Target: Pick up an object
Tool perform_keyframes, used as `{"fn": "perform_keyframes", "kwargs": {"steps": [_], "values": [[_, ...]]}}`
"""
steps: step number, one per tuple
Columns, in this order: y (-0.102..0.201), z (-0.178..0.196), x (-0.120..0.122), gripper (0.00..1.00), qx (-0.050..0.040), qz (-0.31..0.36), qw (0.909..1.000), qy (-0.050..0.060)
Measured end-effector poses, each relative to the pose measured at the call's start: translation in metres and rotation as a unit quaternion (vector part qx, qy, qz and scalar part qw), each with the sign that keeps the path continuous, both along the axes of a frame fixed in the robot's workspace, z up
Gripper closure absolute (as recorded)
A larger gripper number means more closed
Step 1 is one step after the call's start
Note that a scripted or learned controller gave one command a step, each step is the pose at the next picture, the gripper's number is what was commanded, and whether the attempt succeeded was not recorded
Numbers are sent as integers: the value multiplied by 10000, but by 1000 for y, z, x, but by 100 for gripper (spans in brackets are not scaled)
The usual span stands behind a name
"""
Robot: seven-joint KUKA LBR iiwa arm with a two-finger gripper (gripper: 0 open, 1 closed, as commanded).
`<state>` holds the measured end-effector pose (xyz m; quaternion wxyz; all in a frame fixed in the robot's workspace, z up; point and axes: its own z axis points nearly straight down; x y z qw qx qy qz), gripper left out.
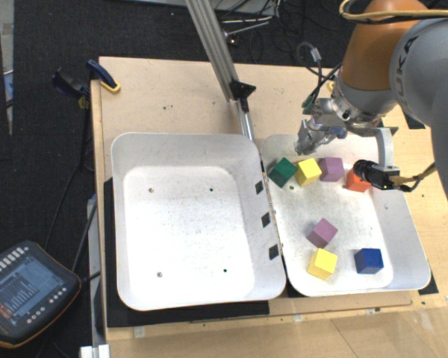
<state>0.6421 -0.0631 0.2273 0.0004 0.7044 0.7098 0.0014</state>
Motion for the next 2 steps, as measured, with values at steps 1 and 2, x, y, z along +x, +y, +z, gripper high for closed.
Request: {"fn": "perform_keyframes", "kwargs": {"steps": [1,2], "values": [[46,-1,-2,100,1,0,10000,14],[111,1,0,100,4,5,10000,5]]}}
